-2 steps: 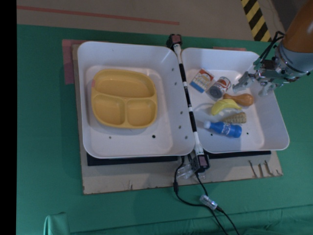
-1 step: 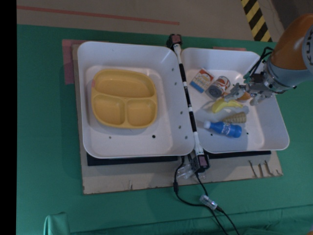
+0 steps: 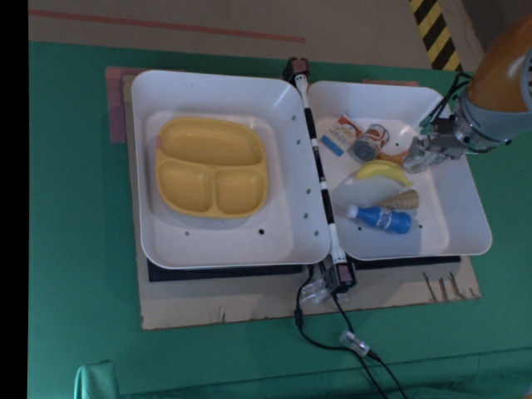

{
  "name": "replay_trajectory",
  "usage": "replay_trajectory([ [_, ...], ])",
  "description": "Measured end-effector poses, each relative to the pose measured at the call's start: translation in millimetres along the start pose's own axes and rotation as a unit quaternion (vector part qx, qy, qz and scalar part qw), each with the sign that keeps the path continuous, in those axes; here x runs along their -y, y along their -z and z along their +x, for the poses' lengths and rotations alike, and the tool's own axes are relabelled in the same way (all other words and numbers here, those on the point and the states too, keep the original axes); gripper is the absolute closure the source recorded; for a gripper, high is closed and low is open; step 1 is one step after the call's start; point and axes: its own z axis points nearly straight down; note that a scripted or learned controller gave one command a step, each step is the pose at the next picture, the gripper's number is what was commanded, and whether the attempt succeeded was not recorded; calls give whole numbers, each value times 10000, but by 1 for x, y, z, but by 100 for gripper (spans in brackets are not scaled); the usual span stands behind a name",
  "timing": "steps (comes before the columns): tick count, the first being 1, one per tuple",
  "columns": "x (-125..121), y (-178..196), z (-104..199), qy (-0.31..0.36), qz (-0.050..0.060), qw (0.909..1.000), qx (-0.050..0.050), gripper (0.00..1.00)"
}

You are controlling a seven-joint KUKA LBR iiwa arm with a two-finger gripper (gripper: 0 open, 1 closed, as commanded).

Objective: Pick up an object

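Over in the left bin (image 3: 166,248) sat a yellow divided tray (image 3: 211,167). In the right bin (image 3: 461,223), near its left edge, a small carton (image 3: 340,133) and can (image 3: 366,142); mid-bin the banana (image 3: 382,171), a cone (image 3: 401,199), a blue bottle (image 3: 381,218). By the right edge hovered the gripper (image 3: 416,158), perhaps just above the banana's tip; open or closed, I couldn't tell.

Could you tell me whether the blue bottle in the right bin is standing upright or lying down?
Lying down: the blue bottle rests on its side, its white cap pointing left.
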Motion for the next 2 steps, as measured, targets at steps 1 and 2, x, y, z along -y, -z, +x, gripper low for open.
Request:
replay_trajectory([
  [1, -2, -38, 28, 38, 117, 9999, -18, 100],
  [2, -4, -23, 24, 1, 59, 10000, 12, 100],
])
